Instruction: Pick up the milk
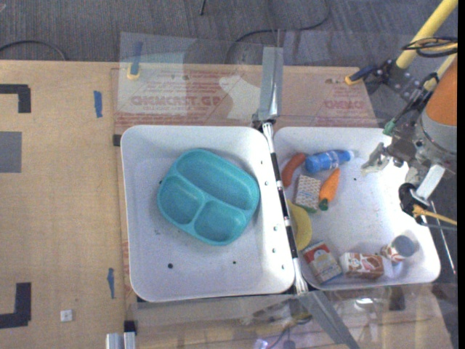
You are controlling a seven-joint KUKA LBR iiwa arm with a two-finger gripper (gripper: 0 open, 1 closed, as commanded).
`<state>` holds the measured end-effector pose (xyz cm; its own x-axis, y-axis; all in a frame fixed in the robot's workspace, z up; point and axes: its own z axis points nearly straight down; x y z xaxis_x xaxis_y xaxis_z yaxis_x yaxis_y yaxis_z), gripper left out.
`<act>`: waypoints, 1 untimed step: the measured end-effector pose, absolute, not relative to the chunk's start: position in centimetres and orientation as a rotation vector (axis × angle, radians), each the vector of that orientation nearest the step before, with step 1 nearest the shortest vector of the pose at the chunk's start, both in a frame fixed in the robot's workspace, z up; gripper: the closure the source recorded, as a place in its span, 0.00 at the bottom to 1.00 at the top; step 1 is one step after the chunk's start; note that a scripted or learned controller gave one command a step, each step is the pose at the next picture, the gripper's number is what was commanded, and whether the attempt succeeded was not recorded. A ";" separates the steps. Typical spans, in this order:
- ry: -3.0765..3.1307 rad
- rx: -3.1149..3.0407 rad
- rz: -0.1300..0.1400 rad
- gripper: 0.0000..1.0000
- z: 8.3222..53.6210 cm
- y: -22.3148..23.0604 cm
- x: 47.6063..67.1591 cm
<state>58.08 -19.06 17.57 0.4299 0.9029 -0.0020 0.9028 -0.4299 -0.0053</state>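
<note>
Two white bins side by side on the bench. Milk (pixel 362 265): a small carton, white with red-brown print, flat on its side against the near wall of the right bin (pixel 363 209), between a second small carton (pixel 322 262) and a grey-capped item (pixel 402 247). Gripper (pixel 378 157) over the same bin's far right part, well apart from the milk; spread or closed, impossible to tell. Blue bottle (pixel 327 159), carrot (pixel 329 187) and banana (pixel 301 224) nearer the divider. Teal tray (pixel 209 196) in the left bin (pixel 145 260).

Teal tray (pixel 209 196) in left bin (pixel 138 217), milk (pixel 362 265) in right bin (pixel 363 209) w/ food
</note>
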 end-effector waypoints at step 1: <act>-2.043 -2.386 0.004 0.00 24.4 -19.9 55.6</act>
<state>55.61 -19.95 24.40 0.1542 0.9880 -0.0016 0.9880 -0.1542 -0.0016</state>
